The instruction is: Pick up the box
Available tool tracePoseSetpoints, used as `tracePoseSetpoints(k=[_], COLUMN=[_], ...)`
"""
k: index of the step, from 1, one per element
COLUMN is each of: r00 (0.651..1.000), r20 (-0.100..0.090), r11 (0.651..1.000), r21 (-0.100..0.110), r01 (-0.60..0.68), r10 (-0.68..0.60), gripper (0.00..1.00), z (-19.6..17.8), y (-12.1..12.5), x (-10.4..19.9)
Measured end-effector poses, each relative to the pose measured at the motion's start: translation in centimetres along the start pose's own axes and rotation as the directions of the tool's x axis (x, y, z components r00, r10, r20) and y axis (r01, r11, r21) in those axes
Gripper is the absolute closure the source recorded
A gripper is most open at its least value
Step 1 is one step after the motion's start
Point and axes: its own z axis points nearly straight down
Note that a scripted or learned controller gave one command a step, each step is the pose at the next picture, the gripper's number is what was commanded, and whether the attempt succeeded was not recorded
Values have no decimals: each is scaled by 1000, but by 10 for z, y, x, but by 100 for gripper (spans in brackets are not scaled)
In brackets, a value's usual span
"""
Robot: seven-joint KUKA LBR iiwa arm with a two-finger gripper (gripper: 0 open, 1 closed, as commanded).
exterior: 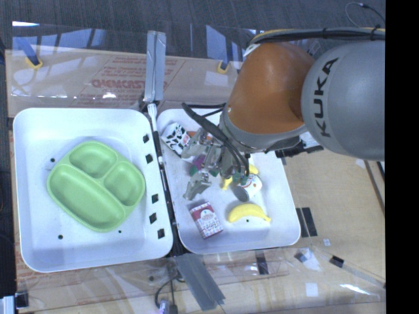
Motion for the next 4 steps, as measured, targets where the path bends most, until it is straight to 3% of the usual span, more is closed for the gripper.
tracePoseSetpoints(k=[1,2,3,4], r00=[993,981,980,992], r20=[-9,-11,-11,-4], r11=[993,981,980,992], r21=[0,-2,-3,-1], r01=[118,196,199,123], r10=[-118,-196,-199,-123], gripper=[0,0,100,100], z=[65,154,144,52], y=[-77,-79,-77,-4], x=[33,6,6,23])
